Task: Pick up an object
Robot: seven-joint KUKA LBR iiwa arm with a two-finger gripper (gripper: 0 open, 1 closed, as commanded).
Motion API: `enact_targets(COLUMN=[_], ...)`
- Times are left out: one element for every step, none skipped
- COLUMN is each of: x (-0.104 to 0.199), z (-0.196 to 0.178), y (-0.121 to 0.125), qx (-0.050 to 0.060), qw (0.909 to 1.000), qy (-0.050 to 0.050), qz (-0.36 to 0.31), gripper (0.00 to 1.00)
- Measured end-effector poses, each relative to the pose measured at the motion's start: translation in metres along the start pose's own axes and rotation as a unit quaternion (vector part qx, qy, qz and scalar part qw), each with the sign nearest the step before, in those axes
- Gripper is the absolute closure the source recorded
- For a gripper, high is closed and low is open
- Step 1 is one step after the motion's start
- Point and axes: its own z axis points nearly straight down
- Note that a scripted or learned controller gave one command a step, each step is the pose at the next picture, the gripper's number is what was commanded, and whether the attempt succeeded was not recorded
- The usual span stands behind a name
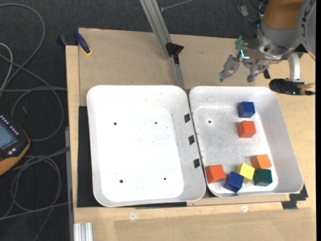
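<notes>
My gripper (242, 72) hangs above the far rim of the right bin (281, 129), fingers spread open with nothing between them. Below it in that bin lie a blue cube (246, 109) and an orange-red cube (246, 129). Along the bin's near edge sits a cluster: an orange cube (215, 172), a blue cube (233, 181), a yellow cube (246, 171), a green cube (263, 176) and another orange cube (260, 161).
The left bin (100, 134) lies beside the right one, with small black clips (191, 139) along their shared edge. A slanted metal rod (159, 29) crosses the bench at the back. Cables and a handheld pendant (10, 142) lie left of the bench.
</notes>
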Motion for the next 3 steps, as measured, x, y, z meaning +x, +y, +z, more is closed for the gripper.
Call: enact_targets(x=[0.0,0.008,-0.001], z=[-0.003,0.049,0.106], y=[0.001,-0.007,-0.011], qx=[-0.003,0.0,0.001], qw=[1.0,1.0,1.0], qy=[-0.001,0.0,0.0], qz=[0.0,0.0,0.001], gripper=[0.0,0.0,0.0])
